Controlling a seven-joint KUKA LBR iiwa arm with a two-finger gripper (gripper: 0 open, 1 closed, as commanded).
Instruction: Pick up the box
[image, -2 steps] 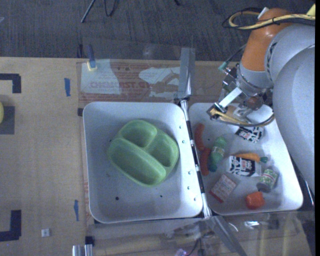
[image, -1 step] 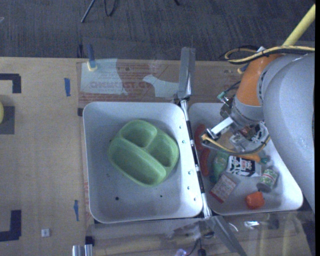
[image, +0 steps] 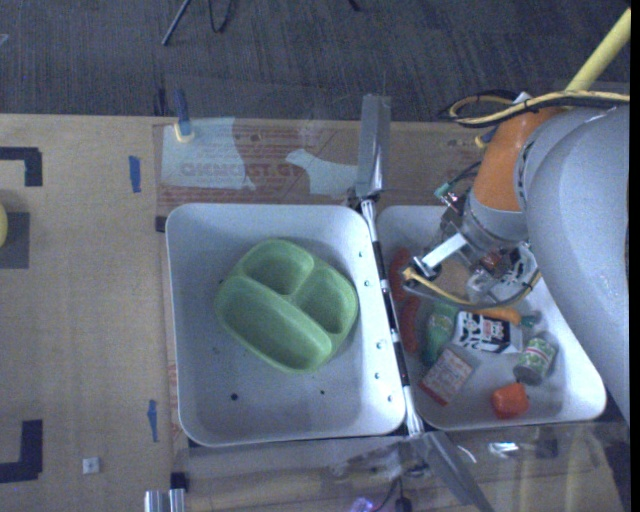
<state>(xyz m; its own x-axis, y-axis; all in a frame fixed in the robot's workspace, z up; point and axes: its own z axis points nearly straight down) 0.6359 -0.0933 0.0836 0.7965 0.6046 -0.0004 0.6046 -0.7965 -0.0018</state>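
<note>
A small flat tan and red box (image: 448, 375) lies near the front of the right bin (image: 580, 385). Just behind it lies a black and white carton (image: 488, 332). My gripper (image: 487, 272) hangs over the back half of that bin, above and behind the carton and well apart from the tan box. The wrist with its orange band (image: 503, 160) and a white bracket (image: 440, 257) cover much of the gripper. Nothing shows held in it.
The right bin also holds a green bottle (image: 437, 333), a red item (image: 403, 290) by the left wall, a small can (image: 537, 358) and an orange-red piece (image: 510, 400). A green divided plate (image: 288, 303) sits in the left bin (image: 200, 380).
</note>
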